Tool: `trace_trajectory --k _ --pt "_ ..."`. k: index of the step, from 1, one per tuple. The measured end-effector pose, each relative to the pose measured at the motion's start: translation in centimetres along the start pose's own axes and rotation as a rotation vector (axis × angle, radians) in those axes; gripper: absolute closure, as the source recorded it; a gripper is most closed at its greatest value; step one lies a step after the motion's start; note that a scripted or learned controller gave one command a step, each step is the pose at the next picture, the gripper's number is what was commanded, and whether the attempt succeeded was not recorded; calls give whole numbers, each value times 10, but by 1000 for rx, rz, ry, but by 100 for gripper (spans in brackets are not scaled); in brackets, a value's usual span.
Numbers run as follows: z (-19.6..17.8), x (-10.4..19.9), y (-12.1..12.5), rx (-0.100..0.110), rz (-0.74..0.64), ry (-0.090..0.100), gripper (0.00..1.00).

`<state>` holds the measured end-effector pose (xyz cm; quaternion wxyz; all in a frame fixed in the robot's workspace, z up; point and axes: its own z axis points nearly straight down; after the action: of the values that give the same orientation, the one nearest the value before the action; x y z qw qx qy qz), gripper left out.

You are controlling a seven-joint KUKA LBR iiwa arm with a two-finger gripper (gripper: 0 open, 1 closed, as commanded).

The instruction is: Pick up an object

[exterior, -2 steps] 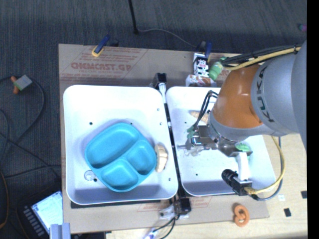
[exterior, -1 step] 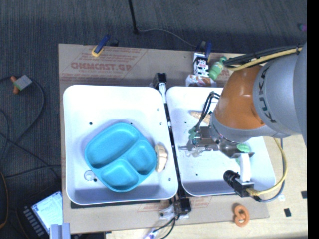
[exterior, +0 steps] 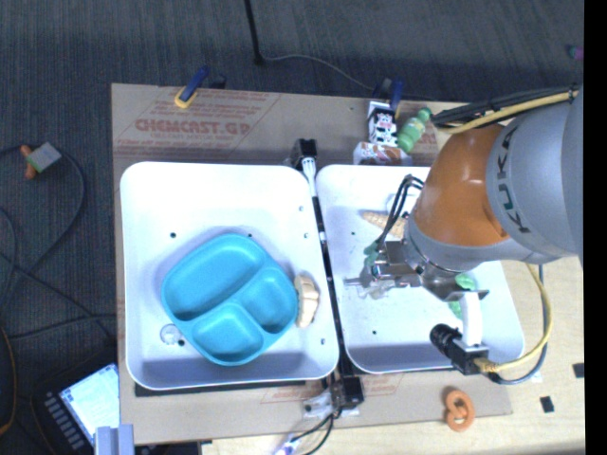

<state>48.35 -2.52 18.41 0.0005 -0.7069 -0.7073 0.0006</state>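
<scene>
Right bin (exterior: 360,349) — cone (exterior: 374,219) above jaws (exterior: 379,278).

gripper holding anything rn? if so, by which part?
Cannot be told. The gripper sits low in the right bin, and the arm blocks the view. No object is visibly in its grasp.

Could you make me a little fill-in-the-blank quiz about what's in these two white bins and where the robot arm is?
1. The blue divided tray lies in the ____ bin as the camera sees it.
2. The arm's gripper hangs over the ____ bin.
3. The band above the arm's wrist is coloured ____.
4. The tray has ____ compartments.

Missing words: left; right; orange; three
</scene>
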Motion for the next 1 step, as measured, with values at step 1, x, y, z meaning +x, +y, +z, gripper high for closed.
trace_trajectory --k 1 --pt "0 -1 94 -2 1 -1 100"
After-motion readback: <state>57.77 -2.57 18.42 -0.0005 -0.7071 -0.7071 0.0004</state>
